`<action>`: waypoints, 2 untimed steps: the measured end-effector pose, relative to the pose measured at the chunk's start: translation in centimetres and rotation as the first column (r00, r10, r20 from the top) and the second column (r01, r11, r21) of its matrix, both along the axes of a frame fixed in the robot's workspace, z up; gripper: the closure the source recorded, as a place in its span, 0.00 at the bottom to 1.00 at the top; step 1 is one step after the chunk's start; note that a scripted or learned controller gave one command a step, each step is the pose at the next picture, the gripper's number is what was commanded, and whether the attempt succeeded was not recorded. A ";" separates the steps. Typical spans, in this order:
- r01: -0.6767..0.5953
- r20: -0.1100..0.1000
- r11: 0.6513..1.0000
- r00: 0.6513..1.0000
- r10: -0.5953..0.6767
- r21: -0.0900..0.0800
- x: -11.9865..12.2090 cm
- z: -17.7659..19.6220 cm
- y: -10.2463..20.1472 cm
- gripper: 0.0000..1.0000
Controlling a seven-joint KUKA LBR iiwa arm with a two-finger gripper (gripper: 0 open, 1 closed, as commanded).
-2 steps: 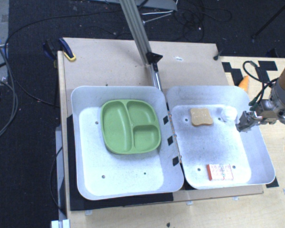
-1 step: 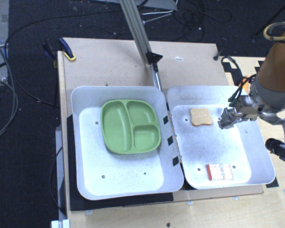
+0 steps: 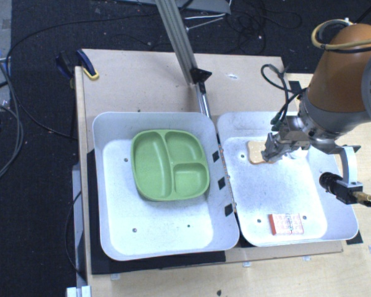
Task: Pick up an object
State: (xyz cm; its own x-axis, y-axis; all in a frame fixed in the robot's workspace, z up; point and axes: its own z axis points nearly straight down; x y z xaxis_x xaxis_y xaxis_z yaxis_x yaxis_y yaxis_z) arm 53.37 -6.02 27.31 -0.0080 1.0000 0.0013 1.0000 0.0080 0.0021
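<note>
The tool (image 3: 271, 153) hangs low over the far part of the right bin (image 3: 315, 228), its tip right at a small tan object (image 3: 255, 153) lying on the bin floor near the wall shared with the left bin (image 3: 111, 228). From the fixed overhead camera the tip overlaps the tan piece's right edge, and I cannot tell whether the tool is spread or pressed together, nor whether anything sits inside it. The tan object appears flat and thin, so a good grasp likely calls for coming down square over its middle rather than its edge, low enough to reach the floor before closing. A shift toward the shared wall would probably centre it better. A red and white packet (image 3: 287, 223) lies well apart, toward the near edge of the same bin, as an alternative target. A green divided plate (image 3: 170, 164) rests in the left bin, on the table (image 3: 142, 73).
</note>
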 end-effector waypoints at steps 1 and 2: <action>0.001 -0.001 1.000 1.000 -0.001 0.000 0.6 -0.1 5.1 1.00; 0.000 -0.001 1.000 1.000 0.000 0.000 1.8 -0.9 11.3 1.00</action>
